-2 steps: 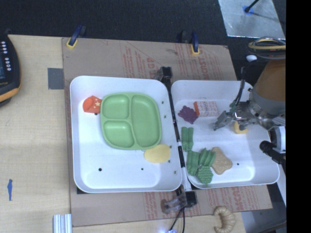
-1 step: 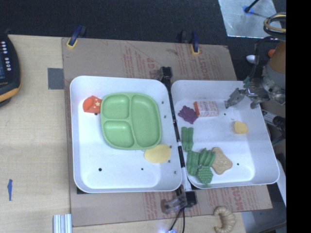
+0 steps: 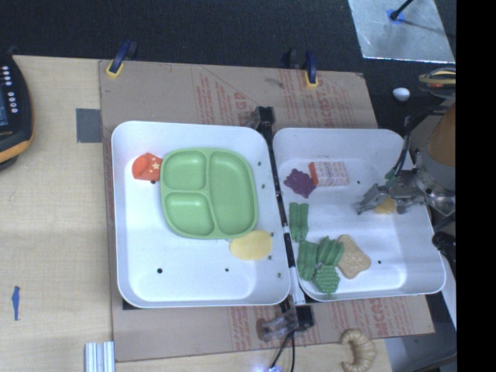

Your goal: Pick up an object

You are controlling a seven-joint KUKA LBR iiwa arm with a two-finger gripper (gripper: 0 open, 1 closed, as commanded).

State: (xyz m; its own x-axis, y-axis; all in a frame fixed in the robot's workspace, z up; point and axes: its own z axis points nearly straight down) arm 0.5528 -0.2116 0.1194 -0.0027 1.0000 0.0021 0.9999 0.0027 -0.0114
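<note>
- Gripper (image 3: 373, 201) low in right bin (image 3: 403, 270), near its right wall, arm coming in from the right edge
- can't tell if gripper is open or shut, metal parts blur together; nothing clearly seen between them
- small yellow object (image 3: 385, 207) just beside the gripper tip, on the bin floor, mostly hidden
- right bin also has a purple piece (image 3: 300, 180) upper left, and a white packet with red print (image 3: 331, 173) just right of it
- green ridged strip (image 3: 298, 220) along the right bin's left wall, below the purple piece
- green leafy bunch (image 3: 320, 259) in lower left of right bin, touching a tan flat piece (image 3: 353, 258) on its right
- left bin (image 3: 139, 270) holds a green divided plate (image 3: 209, 192), three compartments, lying flat near the bin's middle top
- red item (image 3: 145, 166) with a small yellow mark at the plate's upper left edge, touching or just beside it
- pale yellow lemon-like piece (image 3: 251, 245) at the plate's lower right corner, on the bin floor
- both bins sit on a cardboard sheet (image 3: 194, 91) clamped at the top with blue-and-yellow clamps (image 3: 311, 70), on a wooden surface (image 3: 46, 246)
- tan curled object (image 3: 359, 350) on the cardboard below the right bin, outside it
- black and orange controller (image 3: 12, 107) at the left edge of the surface
</note>
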